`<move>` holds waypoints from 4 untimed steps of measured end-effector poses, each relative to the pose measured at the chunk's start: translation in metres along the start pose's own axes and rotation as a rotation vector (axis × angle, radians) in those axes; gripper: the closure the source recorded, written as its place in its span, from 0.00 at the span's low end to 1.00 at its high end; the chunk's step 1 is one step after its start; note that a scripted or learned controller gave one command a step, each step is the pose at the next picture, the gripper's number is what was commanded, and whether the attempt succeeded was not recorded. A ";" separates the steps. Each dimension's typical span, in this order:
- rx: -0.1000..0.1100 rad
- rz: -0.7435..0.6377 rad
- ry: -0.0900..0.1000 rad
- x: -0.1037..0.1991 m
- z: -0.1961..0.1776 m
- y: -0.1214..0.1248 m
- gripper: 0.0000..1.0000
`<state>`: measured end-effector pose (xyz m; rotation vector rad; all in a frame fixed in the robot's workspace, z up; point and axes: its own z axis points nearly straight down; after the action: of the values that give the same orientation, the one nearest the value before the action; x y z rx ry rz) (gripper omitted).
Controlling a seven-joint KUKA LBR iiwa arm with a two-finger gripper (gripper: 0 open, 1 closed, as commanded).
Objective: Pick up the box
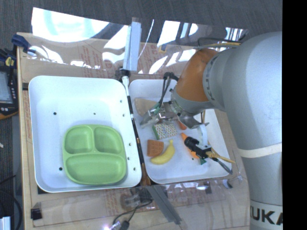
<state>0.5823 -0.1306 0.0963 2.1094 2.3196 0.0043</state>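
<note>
Box (165,129) in right bin (192,174), just under end effector (160,114); grip state impossible to tell.

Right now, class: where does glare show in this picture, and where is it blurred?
Camera view: bright window glare streaks the bench behind the bins; the left bin is evenly lit; the box under the gripper looks soft, its pattern indistinct.

- One fixed camera sits above the bench (72,56) and looks down at a slant.
- It stands far enough back to take in both white bins whole: the left bin (43,95) and the right bin (216,169), side by side.
- The bench's far edge runs along the top of the view.
- The grey arm (249,95) enters from the right, looming large and close to the lens.
</note>
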 end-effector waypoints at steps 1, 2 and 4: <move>-0.001 -0.057 0.000 -0.044 0.000 -0.024 0.00; -0.002 -0.106 -0.001 -0.077 -0.001 -0.020 0.00; 0.007 -0.159 0.005 -0.079 0.004 0.000 0.00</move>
<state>0.5899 -0.2092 0.0926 1.9238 2.4859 0.0010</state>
